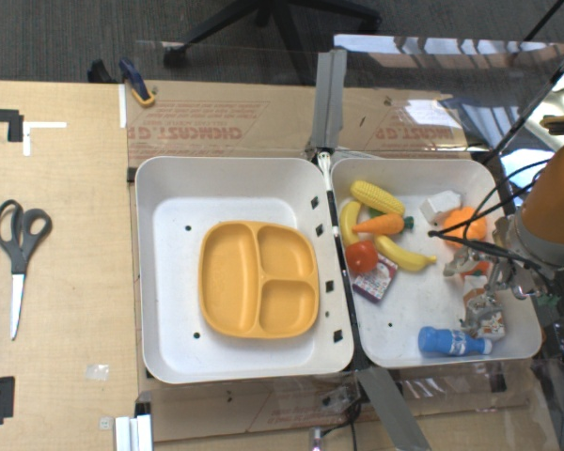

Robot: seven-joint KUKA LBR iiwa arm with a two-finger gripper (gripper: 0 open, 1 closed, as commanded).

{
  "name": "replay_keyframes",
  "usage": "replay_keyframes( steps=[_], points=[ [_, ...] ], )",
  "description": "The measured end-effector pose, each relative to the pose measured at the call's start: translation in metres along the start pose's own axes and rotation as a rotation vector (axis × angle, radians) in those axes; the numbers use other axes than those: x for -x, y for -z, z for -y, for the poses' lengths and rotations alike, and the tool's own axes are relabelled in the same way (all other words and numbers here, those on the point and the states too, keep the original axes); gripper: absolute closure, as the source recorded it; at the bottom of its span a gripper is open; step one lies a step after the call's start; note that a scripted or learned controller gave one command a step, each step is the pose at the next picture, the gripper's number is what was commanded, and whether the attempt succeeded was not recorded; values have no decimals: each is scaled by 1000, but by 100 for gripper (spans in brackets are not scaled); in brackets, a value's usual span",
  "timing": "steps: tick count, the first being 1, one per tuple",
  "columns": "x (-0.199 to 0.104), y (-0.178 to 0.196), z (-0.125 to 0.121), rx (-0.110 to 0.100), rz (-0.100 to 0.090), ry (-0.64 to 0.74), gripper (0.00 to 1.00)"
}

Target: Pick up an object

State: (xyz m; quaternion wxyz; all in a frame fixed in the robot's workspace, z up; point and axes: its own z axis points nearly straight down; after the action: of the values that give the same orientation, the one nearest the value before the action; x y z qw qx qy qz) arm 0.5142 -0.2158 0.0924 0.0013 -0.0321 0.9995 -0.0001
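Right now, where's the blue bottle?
The blue bottle lies on its side in the right bin, near its front edge, just below the gripper.

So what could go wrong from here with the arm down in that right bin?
1. The gripper sits low near the right bin's front right corner, close to the blue bottle; closing there might nudge the bottle rather than catch it.
2. The corn, carrot, banana and tomato lie packed together, so a grasp there could snag two items or push one aside.
3. Dark cables cross above the orange and could drag on it.
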Motion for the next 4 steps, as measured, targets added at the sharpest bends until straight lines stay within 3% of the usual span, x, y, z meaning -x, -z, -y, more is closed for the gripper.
replay_keyframes(
  steps=[1, 2, 3, 4],
  points=[
    [3, 10, -2, -2, 5, 5, 100],
    [3, 10, -2, -2, 4, 5, 0],
    [5, 20, -3, -4, 9, 9, 100],
    [54, 155, -53, 0, 3, -130, 100]
  ],
)
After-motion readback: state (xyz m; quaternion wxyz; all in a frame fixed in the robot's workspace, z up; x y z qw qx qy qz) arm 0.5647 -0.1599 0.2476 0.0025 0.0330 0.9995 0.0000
